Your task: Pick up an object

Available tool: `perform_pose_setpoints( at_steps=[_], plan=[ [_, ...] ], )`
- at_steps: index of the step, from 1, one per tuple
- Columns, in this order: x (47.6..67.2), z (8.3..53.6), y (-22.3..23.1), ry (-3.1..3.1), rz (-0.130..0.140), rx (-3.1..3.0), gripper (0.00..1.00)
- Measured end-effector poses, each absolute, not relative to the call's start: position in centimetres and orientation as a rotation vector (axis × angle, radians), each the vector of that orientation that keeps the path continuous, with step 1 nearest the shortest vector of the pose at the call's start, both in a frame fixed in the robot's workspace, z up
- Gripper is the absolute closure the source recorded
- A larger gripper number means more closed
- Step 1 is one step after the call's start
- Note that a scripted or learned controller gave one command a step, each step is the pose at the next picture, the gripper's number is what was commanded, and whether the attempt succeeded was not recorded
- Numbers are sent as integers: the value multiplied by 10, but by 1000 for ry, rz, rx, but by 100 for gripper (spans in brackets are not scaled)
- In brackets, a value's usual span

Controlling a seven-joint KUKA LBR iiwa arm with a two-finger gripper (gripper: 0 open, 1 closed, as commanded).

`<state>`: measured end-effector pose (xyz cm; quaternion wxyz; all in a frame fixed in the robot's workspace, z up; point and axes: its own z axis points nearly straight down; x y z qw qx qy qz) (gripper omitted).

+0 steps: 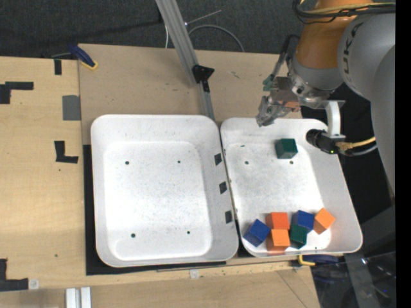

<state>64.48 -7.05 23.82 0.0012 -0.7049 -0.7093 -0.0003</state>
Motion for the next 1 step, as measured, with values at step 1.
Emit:
perform_pose_setpoints(
  at_steps=[1],
  plan=[
    [647, 226, -16, -2226, 1, -2212, 100]
  ],
)
